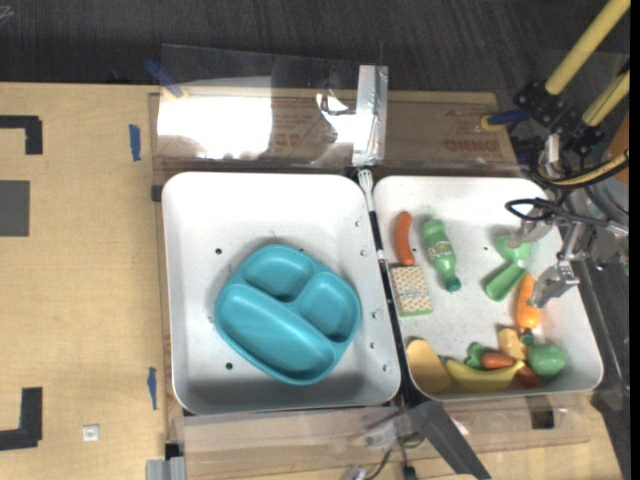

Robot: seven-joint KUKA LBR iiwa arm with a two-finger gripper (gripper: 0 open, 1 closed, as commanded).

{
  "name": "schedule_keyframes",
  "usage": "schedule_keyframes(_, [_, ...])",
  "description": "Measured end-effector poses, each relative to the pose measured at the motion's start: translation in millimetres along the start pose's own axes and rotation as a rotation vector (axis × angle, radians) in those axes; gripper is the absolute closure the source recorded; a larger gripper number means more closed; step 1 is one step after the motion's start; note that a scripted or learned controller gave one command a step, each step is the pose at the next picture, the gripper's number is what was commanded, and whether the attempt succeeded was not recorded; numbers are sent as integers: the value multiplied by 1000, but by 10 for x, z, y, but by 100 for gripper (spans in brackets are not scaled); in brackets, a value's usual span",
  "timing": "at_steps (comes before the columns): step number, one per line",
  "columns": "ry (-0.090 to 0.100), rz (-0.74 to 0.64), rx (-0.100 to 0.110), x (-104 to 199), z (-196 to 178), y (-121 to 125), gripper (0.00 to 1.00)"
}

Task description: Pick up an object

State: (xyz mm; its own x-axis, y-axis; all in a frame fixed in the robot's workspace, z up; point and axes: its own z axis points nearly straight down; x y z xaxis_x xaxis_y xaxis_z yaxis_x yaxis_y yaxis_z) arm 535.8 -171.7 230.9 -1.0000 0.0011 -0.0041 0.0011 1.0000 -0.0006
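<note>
The right bin (470, 203) holds several toy foods. An orange sausage (402, 237), a green bottle (438, 253) and a tan waffle square (411, 290) lie on its left side. On its right side are a green pod-like piece (505, 271) and an orange carrot (526, 304). A yellow banana (482, 374) and a green pepper (546, 359) sit in a pile along the front wall. My gripper (541, 259) reaches in from the right, open, low over the bin's right side. Its metal fingers (528, 234) straddle the gap just right of the green piece and above the carrot, with nothing clearly held.
The left bin (190, 218) carries a teal divided plate (288, 311). A clear plastic sheet and a taped metal post (369, 113) stand behind the bins. Cables and yellow tubes (590, 38) crowd the upper right beside the arm.
</note>
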Motion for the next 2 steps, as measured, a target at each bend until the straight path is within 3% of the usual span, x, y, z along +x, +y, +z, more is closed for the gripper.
schedule_keyframes(1, [-4, -2, 1, -385, 1344, -234, 0])
schedule_keyframes(2, [-9, -277, 0, -496, 1419, 568, 0])
